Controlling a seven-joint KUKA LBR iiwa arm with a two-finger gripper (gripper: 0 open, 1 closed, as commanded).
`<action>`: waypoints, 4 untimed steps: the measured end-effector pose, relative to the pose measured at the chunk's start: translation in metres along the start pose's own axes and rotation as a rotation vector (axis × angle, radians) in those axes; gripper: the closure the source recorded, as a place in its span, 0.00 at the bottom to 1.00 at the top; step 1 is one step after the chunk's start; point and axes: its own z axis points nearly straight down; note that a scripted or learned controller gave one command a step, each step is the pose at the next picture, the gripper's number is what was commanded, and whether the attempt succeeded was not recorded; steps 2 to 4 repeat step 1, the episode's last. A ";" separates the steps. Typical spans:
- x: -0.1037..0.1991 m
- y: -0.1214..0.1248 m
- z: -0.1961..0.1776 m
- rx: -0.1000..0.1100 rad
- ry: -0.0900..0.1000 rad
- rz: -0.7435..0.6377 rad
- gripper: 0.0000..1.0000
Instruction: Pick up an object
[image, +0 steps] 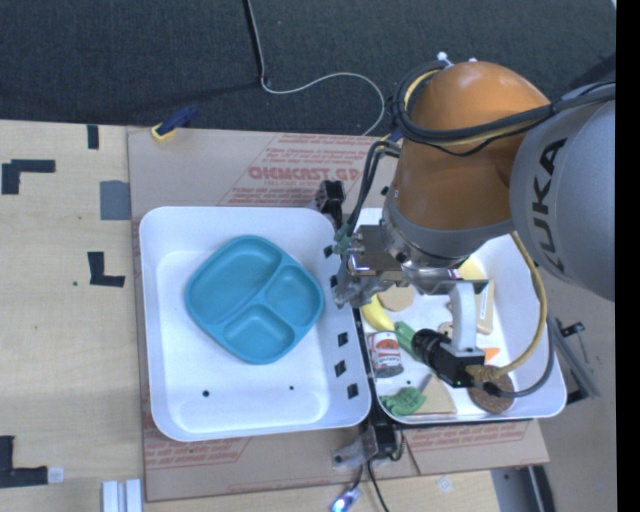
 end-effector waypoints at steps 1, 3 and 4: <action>-0.017 0.002 -0.037 -0.007 0.003 -0.005 1.00; -0.017 0.002 -0.037 -0.007 0.003 -0.005 1.00; -0.017 0.002 -0.037 -0.007 0.003 -0.005 1.00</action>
